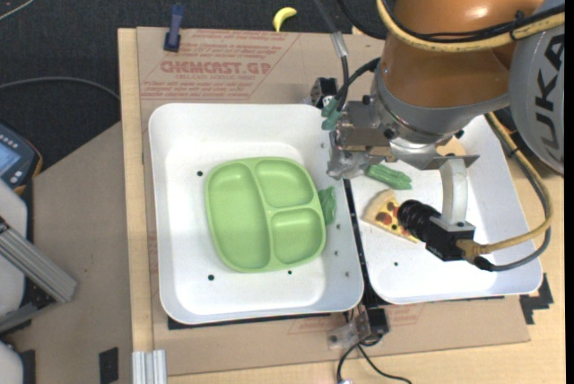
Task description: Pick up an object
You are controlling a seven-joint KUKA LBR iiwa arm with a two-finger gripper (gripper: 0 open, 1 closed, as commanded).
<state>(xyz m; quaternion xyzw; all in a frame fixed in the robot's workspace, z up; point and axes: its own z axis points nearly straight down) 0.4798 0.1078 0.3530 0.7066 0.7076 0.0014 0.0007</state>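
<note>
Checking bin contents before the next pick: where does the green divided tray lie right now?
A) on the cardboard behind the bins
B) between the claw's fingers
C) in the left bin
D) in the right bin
C: the green divided tray lies flat on the floor of the left bin, apart from the pizza slice in the right bin.

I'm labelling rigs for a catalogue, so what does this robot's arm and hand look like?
The arm is grey with a big glossy orange band, black-and-yellow cables looping around it and white lettering on its right side. The hand is grey metal with green parts; a black cylinder with a tan cable hangs nearby.
</note>
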